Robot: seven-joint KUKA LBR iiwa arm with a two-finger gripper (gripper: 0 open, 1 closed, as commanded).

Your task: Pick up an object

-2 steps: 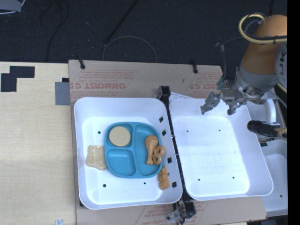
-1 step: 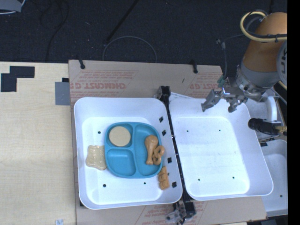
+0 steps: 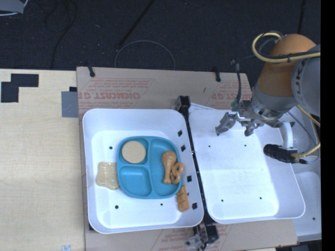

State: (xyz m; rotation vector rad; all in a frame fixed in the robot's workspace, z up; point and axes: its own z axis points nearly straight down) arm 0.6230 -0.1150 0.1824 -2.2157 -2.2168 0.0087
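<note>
My gripper (image 3: 236,128) hangs over the far part of the right bin (image 3: 246,203), its two fingers spread apart with nothing between them. In the left bin (image 3: 97,135) lies a blue divided plate (image 3: 138,182). On the plate are a round tan cookie (image 3: 133,151) and a brown pretzel-like piece (image 3: 172,167). A pale toast-like slab (image 3: 107,175) lies just left of the plate. A small brown chunk (image 3: 182,198) lies at the plate's near right corner. All of these are well to the left of the gripper.
A black divider (image 3: 191,161) runs between the two bins. A black handle-like part (image 3: 280,153) with cables juts over the right bin's right rim. Cardboard (image 3: 136,88) lines the bench behind the bins.
</note>
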